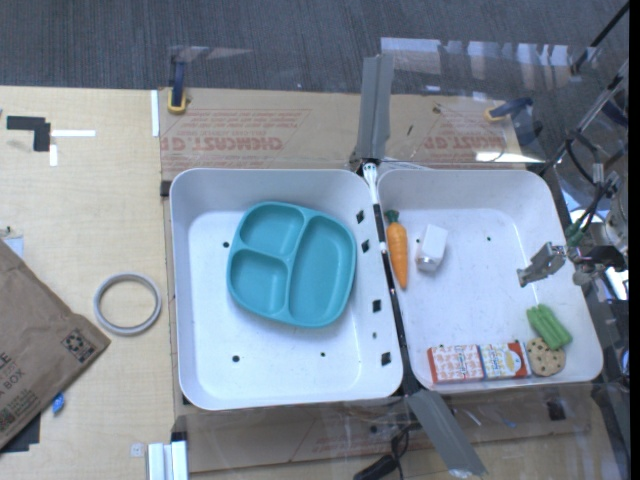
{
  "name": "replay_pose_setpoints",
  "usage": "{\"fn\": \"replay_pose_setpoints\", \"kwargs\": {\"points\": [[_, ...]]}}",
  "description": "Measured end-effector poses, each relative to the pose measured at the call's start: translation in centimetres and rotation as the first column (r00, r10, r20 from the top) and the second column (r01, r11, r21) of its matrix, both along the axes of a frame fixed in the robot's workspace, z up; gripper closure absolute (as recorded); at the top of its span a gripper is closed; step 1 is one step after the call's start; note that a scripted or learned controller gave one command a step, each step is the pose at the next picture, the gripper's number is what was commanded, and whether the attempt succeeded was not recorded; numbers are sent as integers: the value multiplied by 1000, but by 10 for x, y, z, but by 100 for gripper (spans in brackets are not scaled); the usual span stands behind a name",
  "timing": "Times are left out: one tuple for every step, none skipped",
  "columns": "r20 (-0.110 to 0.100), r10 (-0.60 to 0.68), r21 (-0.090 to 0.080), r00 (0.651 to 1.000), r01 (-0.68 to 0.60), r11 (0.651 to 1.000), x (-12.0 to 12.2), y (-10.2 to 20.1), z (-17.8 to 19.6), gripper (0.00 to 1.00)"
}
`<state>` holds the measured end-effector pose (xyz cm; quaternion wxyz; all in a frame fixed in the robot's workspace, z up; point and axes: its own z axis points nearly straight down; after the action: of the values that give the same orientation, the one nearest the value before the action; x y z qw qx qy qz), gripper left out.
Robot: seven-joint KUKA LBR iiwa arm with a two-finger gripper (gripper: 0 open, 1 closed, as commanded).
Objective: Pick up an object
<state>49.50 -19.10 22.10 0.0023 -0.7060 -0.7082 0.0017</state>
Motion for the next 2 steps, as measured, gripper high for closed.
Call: {"fn": "replay_pose_setpoints", "kwargs": {"points": [[3, -1, 3, 1000, 1, 1000, 11, -24, -116, 0], [3, 44, 9, 999, -44, 999, -15, -25, -131, 0]]}}
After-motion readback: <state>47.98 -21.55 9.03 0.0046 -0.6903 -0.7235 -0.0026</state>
